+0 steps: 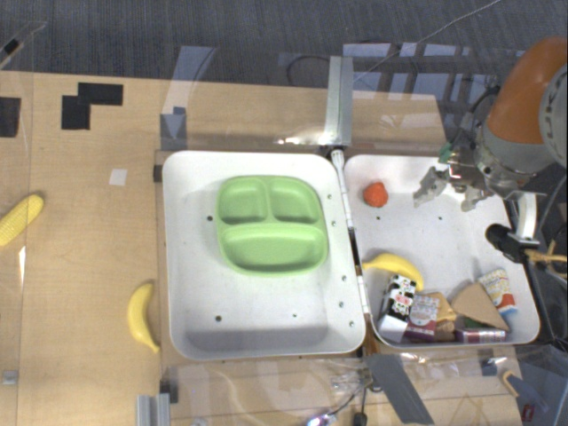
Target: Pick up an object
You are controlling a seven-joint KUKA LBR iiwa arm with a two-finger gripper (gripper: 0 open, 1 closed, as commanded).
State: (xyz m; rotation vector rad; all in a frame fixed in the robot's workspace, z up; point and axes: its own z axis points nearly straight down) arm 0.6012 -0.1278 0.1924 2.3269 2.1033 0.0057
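Note:
My gripper (450, 191) hangs over the back of the right bin (444, 238), its two fingers spread apart with nothing between them. A small red-orange ball (376, 193) lies to its left near the bin's back left corner. A yellow banana (393, 264) rests near the bin's front left. Along the front edge sit a black-and-white cow-patterned item (401, 296), a brown cardboard wedge (475, 305) and several small packages (435, 322).
The left bin (191, 238) holds a green divided plate (269, 222). On the bench to the left lie a second banana (140, 314) and a yellow corn cob (19, 219). A metal divider (337, 105) stands behind the bins.

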